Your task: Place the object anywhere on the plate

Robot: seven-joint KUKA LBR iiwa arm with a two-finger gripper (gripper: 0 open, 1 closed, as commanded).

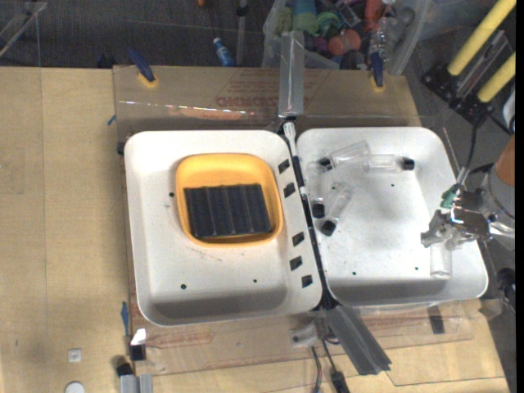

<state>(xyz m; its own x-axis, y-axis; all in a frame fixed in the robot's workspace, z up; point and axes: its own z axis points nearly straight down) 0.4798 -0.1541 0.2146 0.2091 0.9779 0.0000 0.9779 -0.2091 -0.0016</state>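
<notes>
A yellow plate (188,177) sits in the left bin (147,244). A black ribbed rectangular object (228,210) lies flat on the plate, covering its middle and front. My gripper (444,229) is low over the right edge of the right bin (385,252), far from the plate. Just under it a small clear piece (440,261) rests against the bin's right wall; whether the gripper touches it is unclear.
Two clear tubes with black caps lie in the right bin: one (364,160) along the back, one (334,203) near the divider. Black tabs line the divider (296,219) between the bins. A crate of colourful items (344,11) stands behind.
</notes>
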